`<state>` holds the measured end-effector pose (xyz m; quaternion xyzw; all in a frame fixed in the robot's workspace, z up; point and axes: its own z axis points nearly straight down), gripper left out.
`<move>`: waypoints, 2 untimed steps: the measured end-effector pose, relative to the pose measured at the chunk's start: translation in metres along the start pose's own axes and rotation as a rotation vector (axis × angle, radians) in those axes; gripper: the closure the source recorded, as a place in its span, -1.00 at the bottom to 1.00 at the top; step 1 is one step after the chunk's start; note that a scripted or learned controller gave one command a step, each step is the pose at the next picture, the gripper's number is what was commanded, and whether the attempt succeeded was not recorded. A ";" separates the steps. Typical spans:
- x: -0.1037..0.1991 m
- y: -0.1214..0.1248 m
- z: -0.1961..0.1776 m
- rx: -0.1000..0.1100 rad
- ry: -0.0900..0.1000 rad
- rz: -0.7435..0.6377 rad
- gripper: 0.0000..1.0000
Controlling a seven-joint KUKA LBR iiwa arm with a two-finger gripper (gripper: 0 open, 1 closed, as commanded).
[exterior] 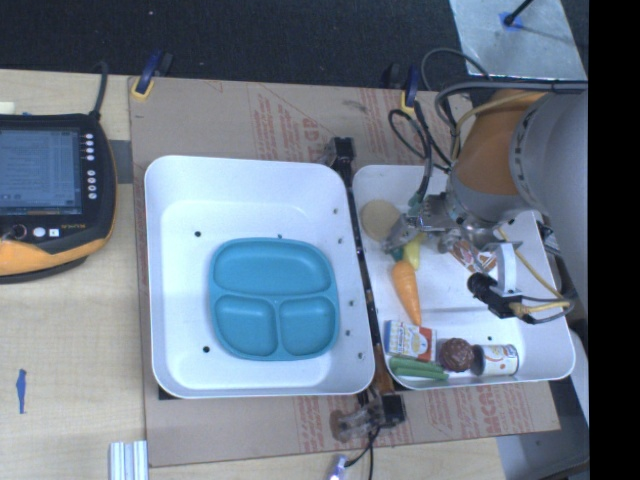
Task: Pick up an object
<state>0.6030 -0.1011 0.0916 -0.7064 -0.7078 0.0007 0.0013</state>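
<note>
My gripper [404, 232] hangs low over the upper left part of the right bin [560, 363], at the end of the grey arm with the orange band [490, 158]. Just below it lies an orange carrot [405, 290] with a yellow-green top [412, 255] next to the gripper's tip. A tan round piece [379, 218] lies just left of the gripper. Along the bin's front edge sit a small carton [408, 340], a green pod [418, 370], a brown round item [456, 354] and a small white bottle [497, 359].
The left bin [170, 198] holds a blue divided plate [272, 297]. A teach pendant [50, 193] lies on the bench at far left. Cables [430, 118] loop behind the right bin. A red-printed packet [476, 257] lies partly under the wrist.
</note>
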 end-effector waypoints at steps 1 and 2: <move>-0.001 0.000 -0.010 0.001 0.000 -0.004 1.00; 0.066 0.041 -0.101 -0.001 0.000 -0.003 1.00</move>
